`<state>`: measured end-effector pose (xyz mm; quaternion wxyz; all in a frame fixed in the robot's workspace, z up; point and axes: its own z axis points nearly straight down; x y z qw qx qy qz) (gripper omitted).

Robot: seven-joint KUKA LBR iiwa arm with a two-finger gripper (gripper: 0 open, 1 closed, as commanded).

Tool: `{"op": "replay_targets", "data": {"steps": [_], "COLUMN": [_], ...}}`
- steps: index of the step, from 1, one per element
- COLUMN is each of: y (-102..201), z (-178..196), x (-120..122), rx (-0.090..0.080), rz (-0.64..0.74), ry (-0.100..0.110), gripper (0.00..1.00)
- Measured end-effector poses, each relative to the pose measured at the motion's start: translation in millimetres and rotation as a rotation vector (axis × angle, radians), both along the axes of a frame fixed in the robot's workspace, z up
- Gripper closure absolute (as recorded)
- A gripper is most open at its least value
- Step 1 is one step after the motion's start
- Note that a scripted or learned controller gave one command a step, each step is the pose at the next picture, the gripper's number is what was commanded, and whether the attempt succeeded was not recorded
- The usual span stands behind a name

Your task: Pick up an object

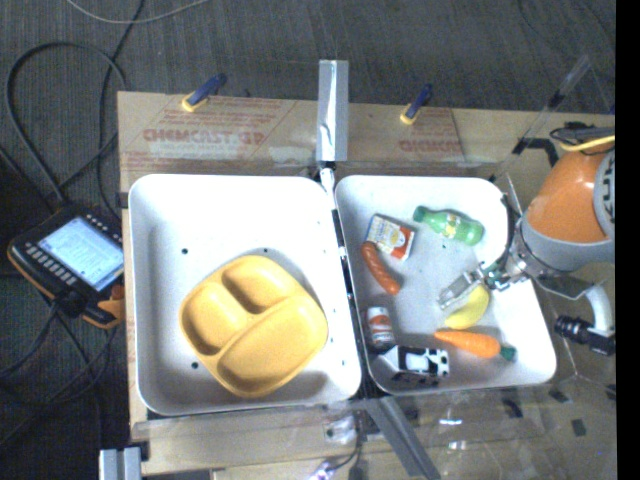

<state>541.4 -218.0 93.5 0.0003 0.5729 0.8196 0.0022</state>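
Note:
In the right bin (520, 363) lie a green bottle (450, 225), a small red and white carton (389, 236), a sausage (381, 269), a small can (378, 326), a black and white toy (424, 362), a carrot (470, 344) and a yellow banana (466, 310). My gripper (462, 290) reaches in from the right, low over the banana's left end. Its metal fingers point left and down. Nothing shows between them.
The left bin (160, 228) holds a yellow divided plate (254, 323). A metal post (331, 108) stands behind the divider between the bins. A handheld pendant (70, 258) lies left of the bench. Blue clamps (203, 91) hold the cardboard at the back.

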Motion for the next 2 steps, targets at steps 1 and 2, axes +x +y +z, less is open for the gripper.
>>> {"op": "replay_targets", "data": {"steps": [1, 2], "y": [1.2, 21.6], "z": [8.9, 99.4], "x": [0.7, 13.6], "rx": [0.0, -0.006], "rz": [0.001, -0.144], "ry": [-0.002, 0.004], "gripper": [1.0, 1.0]}}
